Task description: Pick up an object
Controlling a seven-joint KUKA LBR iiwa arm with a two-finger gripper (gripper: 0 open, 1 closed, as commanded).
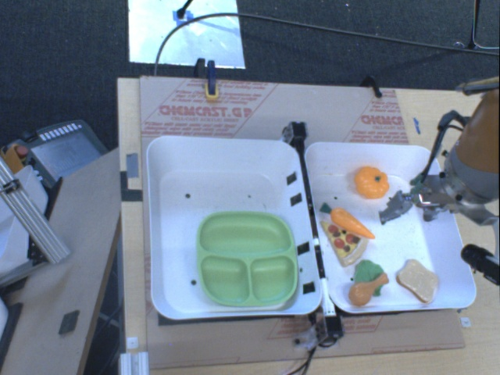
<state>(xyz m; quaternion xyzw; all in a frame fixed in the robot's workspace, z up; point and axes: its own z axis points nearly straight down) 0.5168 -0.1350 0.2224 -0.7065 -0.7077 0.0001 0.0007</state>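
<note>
Camera view: the end effector [397, 206] is hovering beside the pumpkin [371, 182]; its grip state I cannot tell. It should be centring over the pumpkin before descending.

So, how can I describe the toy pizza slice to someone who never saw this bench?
Look in the right white bin, the one holding toy food, not the one with the green divided tray. Near its left wall, just below the orange carrot and above the drumstick, lies the pizza slice. It is the only flat yellow wedge with red dots.
</note>
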